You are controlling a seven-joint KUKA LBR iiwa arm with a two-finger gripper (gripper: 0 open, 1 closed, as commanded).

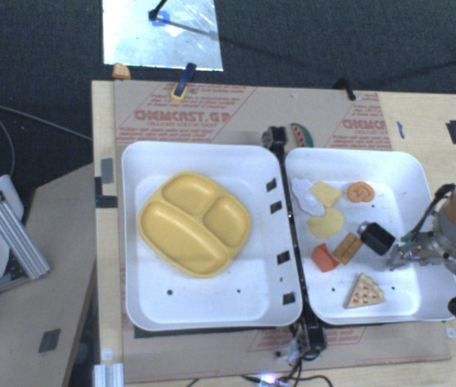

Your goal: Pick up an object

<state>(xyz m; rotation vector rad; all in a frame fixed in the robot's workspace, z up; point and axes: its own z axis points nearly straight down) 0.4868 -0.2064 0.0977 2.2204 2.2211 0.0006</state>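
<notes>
My gripper (375,238) hangs low inside the right bin (409,168), reaching in from the right. Its black tip sits just right of a brown waffle-like piece (346,248) and a red piece (324,258). A pizza slice (364,292) lies in front of it, near the bin's front wall. Farther back lie a pale yellow disc (325,224), a yellow wedge (325,193), a white crumpled piece (306,197) and an orange spiral (361,192). I see nothing held at the tip.
The left bin (143,297) holds a yellow divided plate (195,223). A black divider with clips (290,232) runs between the bins. A small green-and-red toy (301,135) lies behind the bins. Metal framing (2,224) stands at the far left.
</notes>
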